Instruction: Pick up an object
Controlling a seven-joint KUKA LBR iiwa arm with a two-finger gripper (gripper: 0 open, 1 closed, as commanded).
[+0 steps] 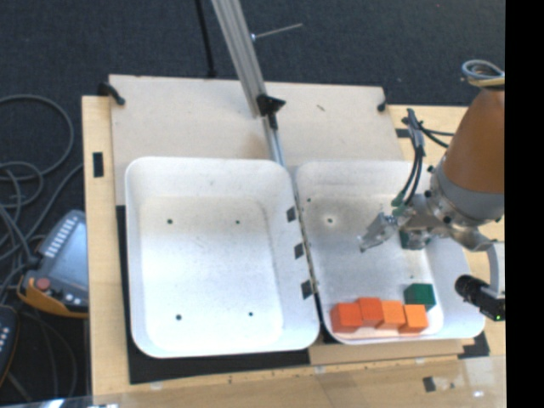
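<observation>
Inspector A: Location of the claw?

Inspector B: Over the right bin, mid-floor, reached in from the right. Fingers appear slightly parted; nothing is between them.

Inspector A: Objects for pickup?

Inspector B: A row of orange blocks lies along the near wall of the right bin, with a green block just behind its right end. All sit well apart from the claw.

Inspector A: Left bin?

Inspector B: Beside the right bin on the worktop, walls touching
</observation>
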